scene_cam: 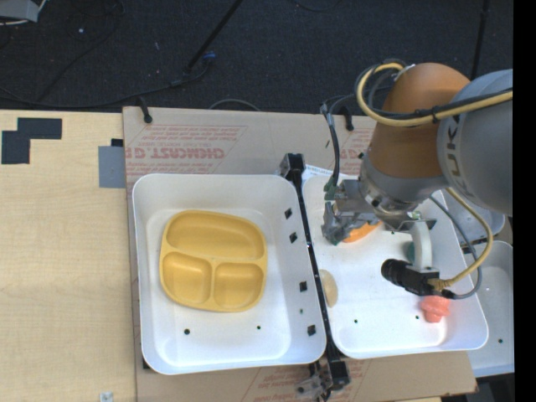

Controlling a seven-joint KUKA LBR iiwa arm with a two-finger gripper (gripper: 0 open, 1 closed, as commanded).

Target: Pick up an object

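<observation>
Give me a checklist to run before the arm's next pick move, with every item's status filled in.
1. The gripper is over the right white bin: ok.
2. A target is within easy reach; the small orange object lies right beside the gripper: ok.
3. The orange object is already held: cannot tell.
4. The small pink object lies apart from the gripper, towards the bin's near right corner: ok.
5. The pale tan round object by the divider lies apart from the gripper: ok.
6. The yellow divided plate sits in the left white bin, away from the arm: ok.
</observation>
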